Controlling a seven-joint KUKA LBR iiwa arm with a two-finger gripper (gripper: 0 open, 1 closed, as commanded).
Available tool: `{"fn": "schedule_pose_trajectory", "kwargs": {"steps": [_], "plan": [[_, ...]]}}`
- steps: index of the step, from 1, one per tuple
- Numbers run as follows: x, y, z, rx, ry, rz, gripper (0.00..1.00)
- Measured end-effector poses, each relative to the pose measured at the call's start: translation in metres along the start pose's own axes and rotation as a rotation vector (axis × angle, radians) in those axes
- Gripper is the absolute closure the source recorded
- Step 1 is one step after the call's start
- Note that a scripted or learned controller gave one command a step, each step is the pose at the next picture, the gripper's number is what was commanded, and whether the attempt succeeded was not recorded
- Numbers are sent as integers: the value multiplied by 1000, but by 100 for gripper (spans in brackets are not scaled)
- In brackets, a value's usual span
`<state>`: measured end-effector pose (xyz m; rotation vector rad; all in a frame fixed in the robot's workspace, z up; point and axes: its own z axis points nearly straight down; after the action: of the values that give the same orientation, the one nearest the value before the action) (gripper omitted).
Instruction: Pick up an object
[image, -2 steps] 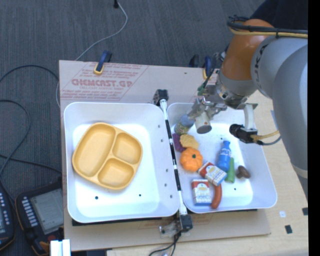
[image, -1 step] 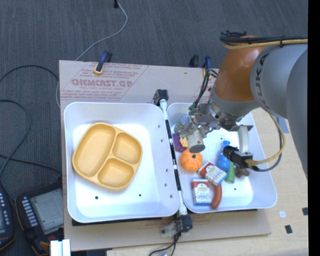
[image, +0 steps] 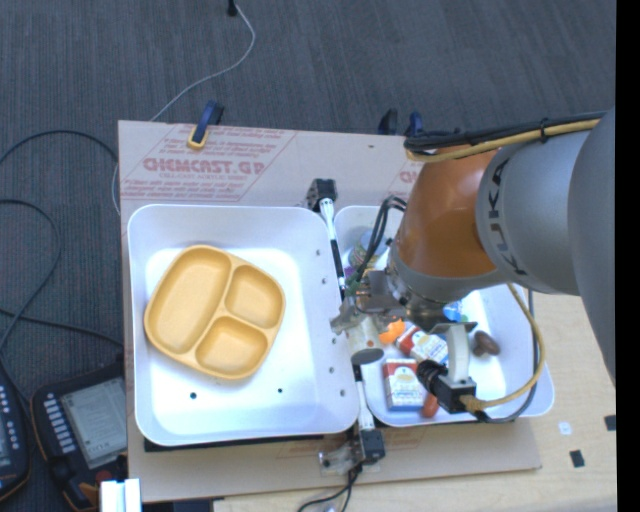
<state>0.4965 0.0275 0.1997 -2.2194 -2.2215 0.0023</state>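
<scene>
Gripper (image: 352, 312) low over right bin (image: 535, 395), grip state indiscernible; small carton (image: 401, 385) nearby: probably light, stiff; grasp flat sides.

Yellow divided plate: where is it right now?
The yellow divided plate lies in the left bin, toward its left and middle, apart from the arm, which is over the right bin.
</scene>
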Motion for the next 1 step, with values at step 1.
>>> {"fn": "schedule_pose_trajectory", "kwargs": {"steps": [1], "plan": [[0,1,-10,0,0,0,100]]}}
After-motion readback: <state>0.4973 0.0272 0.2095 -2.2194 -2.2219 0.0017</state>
